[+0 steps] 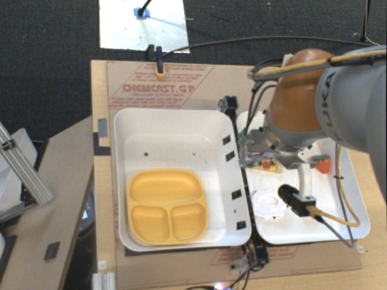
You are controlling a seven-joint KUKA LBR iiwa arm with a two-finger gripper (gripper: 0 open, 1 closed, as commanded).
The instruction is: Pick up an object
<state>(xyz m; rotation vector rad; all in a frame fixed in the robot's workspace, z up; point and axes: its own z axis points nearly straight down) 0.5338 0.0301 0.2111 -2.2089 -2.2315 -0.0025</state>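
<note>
arm (357, 101): grey casing | orange wrist band | yellow and black cables

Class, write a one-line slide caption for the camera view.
Grey arm over the right bin; yellow tray in the left bin.

Two white bins sit side by side: the left bin (181, 132) holds a yellow divided tray (167, 205), plain and unpatterned. The right bin (344, 222) shows a small orange-red object (323, 164) and a pale, whitish crumpled item (266, 203). The arm (357, 101) is grey with an orange band (299, 92). A tan cardboard sheet (163, 83) carries red printed lettering. Behind it lies a white paper square (142, 17) with a blue mark (141, 13), on dark charcoal flooring (48, 53).
</note>
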